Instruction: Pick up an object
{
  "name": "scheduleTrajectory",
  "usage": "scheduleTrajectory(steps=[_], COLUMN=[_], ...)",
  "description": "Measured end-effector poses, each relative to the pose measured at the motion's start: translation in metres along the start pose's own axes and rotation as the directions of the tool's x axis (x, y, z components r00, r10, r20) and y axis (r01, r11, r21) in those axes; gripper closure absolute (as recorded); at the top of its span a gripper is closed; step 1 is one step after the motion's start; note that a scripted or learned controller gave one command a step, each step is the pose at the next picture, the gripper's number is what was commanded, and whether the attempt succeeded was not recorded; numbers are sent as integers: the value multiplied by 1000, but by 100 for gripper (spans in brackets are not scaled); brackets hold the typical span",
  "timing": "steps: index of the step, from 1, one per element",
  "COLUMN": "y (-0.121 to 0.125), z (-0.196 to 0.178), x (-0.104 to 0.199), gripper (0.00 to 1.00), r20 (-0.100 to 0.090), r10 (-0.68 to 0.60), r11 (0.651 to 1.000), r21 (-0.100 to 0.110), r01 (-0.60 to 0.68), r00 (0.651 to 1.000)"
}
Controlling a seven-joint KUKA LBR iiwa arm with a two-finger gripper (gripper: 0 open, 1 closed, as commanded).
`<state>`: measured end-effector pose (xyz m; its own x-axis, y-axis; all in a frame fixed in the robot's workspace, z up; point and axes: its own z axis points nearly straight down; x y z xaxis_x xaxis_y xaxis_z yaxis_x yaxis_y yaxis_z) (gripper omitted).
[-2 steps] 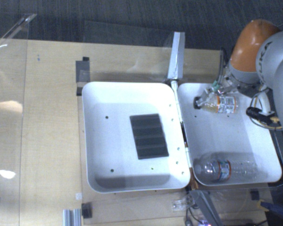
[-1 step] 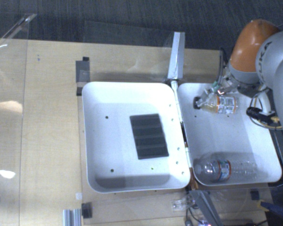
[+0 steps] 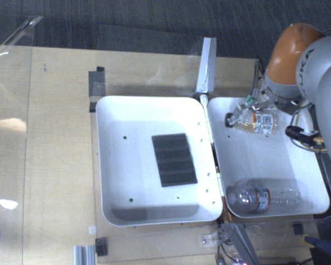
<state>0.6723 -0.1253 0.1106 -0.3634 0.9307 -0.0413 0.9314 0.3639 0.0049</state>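
Clear plastic bottle (image 3: pixel 263 199), label seemingly orange and blue, unreadable, lies in right white bin (image 3: pixel 265 159); gripper (image 3: pixel 254 115) grip unclear.

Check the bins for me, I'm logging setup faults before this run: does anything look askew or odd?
Nothing looks damaged or spilled. A clear plastic bottle lies on its side along the right bin's near edge. The dark ribbed block in the left bin sits slightly skewed to the walls.

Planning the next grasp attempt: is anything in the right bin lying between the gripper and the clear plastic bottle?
Nothing visible does. The gripper sits at the right bin's far end, the bottle lies at its near edge, with bare white floor between them.
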Motion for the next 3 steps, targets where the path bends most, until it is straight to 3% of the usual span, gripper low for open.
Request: scheduleTrajectory(steps=[2,3], y=[0,6], z=[7,6], x=[8,19], gripper=[0,100], r20=[-18,-23], r10=[-67,-78], r11=[998,997], r21=[11,-5], r01=[67,78], r00=[998,997])
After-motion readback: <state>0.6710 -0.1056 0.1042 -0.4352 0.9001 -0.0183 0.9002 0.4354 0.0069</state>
